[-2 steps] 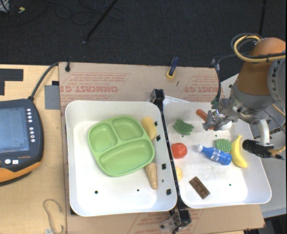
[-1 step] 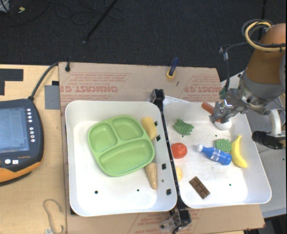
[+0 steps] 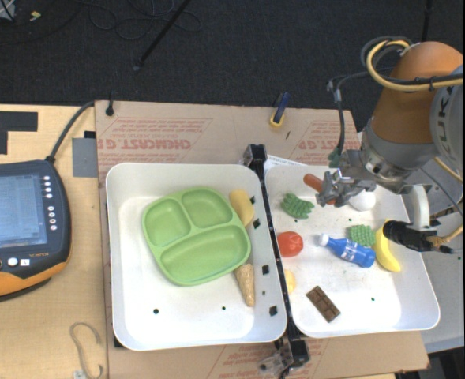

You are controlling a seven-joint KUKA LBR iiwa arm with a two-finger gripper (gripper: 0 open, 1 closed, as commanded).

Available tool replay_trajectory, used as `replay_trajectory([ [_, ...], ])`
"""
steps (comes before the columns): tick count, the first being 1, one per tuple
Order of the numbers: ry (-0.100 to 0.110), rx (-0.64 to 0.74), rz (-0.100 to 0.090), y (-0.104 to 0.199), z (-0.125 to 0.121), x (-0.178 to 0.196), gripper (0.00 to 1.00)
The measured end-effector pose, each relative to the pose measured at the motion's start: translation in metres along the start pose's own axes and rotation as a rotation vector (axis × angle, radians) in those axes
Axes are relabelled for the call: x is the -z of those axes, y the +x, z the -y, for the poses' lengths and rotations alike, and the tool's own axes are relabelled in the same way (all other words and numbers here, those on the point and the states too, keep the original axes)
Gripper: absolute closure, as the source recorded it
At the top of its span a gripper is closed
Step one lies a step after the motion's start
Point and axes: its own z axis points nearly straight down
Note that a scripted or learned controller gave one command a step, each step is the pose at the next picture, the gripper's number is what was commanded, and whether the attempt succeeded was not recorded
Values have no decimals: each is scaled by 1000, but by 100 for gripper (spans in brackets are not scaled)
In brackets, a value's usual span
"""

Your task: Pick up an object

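Note:
My gripper (image 3: 331,192) hangs over the back of the right bin (image 3: 421,314), just right of a green leafy toy (image 3: 298,206) and beside a red-orange piece (image 3: 313,182). A white round object (image 3: 364,200) lies directly to its right. Further forward in that bin are a red tomato-like toy (image 3: 290,244), a blue bottle (image 3: 350,250), a green textured piece (image 3: 361,234), a yellow banana (image 3: 387,250) and a brown chocolate bar (image 3: 323,303). I see nothing between the fingers.
The left bin (image 3: 125,306) bears a green divided plate (image 3: 196,235), a yellow item (image 3: 242,206) and a tan corn-like piece (image 3: 246,283). A tablet (image 3: 19,219) lies at the far left. A black divider (image 3: 268,243) runs between the bins.

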Motion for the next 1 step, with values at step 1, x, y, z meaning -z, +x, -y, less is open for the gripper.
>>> replay_trajectory([
  [1,2,0,0,41,30,-3,100],
])
